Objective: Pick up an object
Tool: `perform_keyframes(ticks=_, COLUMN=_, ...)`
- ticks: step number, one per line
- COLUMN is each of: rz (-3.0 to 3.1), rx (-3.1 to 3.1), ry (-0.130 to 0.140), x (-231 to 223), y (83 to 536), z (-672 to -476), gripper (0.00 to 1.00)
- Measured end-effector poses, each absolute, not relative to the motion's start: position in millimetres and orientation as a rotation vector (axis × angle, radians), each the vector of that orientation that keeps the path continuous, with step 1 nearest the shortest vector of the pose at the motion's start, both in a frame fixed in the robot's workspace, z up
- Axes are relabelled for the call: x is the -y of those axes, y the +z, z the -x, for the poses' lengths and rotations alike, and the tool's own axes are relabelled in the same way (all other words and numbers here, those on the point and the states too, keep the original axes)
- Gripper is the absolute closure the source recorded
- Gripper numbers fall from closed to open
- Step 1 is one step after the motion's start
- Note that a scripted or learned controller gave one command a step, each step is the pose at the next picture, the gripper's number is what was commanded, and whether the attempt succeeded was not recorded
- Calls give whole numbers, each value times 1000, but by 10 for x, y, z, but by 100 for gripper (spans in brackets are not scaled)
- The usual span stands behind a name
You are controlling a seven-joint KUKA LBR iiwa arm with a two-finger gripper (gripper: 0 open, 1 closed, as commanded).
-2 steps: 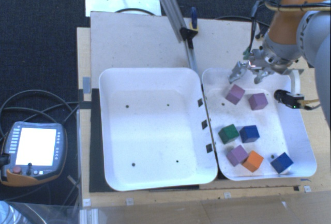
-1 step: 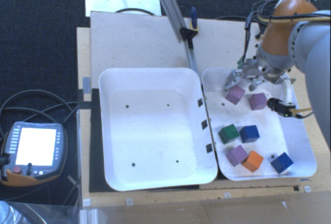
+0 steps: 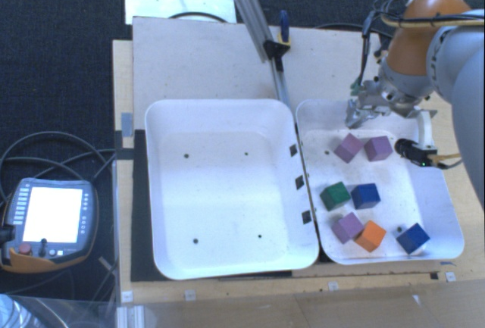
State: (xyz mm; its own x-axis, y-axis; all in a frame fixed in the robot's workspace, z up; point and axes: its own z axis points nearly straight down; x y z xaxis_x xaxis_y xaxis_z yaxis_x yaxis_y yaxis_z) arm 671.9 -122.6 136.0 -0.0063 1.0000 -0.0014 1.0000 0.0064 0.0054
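- Arm (image 3: 447, 46) comes in from the right; pincer (image 3: 362, 114) sits over the far-left corner of the right bin (image 3: 439, 243), at or just above the bin floor.
- Can't tell whether the pincer is apart or together: too small, and seen from above. No block is visibly in it.
- All candidates are in the right bin: two purple cubes (image 3: 349, 147) and (image 3: 378, 148) side by side, nearest the pincer; green cube (image 3: 334, 195) and blue cube (image 3: 365, 195) mid-bin; a third purple cube (image 3: 348, 226) touching the orange cube (image 3: 370, 235); a second blue cube (image 3: 413, 238) near the front-right corner.
- Left bin (image 3: 163, 243) has only a few small dark marks on its floor.
- Step, as I read it: approach / pre-grasp. Nothing lifted yet.
- Closest target is the left of the two upper purple cubes, just toward the front from the pincer.
- Next move likely needs a short shift toward that cube, jaws aligned across its flat faces, then descend and close.
- Risk: the neighbouring purple cube is close, so a finger could land on it or nudge both. The lone blue cube at front-right has cleaner clearance, though it's near the bin wall.
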Motion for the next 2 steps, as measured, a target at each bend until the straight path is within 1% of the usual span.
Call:
perform_keyframes(ticks=1, rz=-2210, rx=-2223, ry=8, x=1142, y=1960, z=-6697, gripper=100)
perform_keyframes(ticks=2, rz=-2210, rx=-2222, ry=8, x=1222, y=2457, z=-6747, gripper=100)
